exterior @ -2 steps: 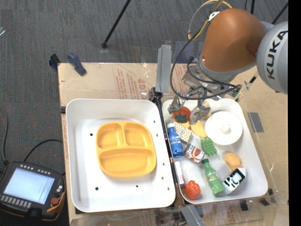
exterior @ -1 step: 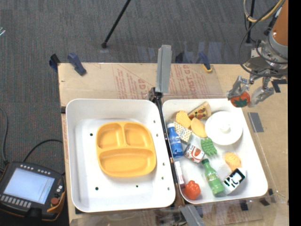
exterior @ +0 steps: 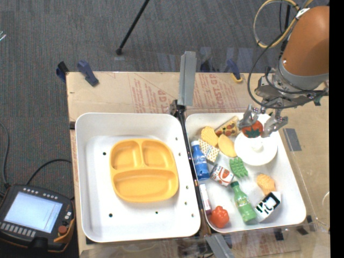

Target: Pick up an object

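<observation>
My gripper hangs over the far right part of the right bin, under the orange wrist band. A small red toy fruit with a green top sits between its two fingers, which are closed against it. The fruit is just above a white round dish. Beside it in the bin lie a pizza slice, yellow pieces, a blue bottle, a red and white can, a green bottle and a red pepper.
The left bin holds a yellow divided plate. An orange cookie and a black and white carton lie at the right bin's near right. A grey post stands behind the gap between the bins.
</observation>
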{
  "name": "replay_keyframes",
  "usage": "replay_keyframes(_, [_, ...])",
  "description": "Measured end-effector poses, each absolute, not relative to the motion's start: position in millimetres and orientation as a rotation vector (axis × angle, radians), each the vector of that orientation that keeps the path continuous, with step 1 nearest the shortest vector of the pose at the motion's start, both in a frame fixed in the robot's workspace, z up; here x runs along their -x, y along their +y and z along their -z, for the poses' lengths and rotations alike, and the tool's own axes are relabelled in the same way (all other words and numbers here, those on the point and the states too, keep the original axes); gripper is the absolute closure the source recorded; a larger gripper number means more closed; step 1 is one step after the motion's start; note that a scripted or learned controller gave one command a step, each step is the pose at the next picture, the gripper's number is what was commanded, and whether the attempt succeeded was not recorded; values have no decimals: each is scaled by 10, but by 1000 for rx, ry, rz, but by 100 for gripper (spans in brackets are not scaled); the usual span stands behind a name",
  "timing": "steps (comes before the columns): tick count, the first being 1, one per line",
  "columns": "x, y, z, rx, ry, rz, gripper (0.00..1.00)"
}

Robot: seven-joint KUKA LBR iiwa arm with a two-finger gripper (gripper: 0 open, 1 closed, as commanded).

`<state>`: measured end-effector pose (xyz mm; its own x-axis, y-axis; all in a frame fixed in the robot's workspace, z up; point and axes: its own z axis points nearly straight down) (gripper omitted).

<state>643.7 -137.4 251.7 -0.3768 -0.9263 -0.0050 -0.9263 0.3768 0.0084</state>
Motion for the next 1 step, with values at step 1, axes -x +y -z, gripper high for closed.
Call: replay_keyframes(1, [-6444,-1145,-2538,-1864,-2533,6,100])
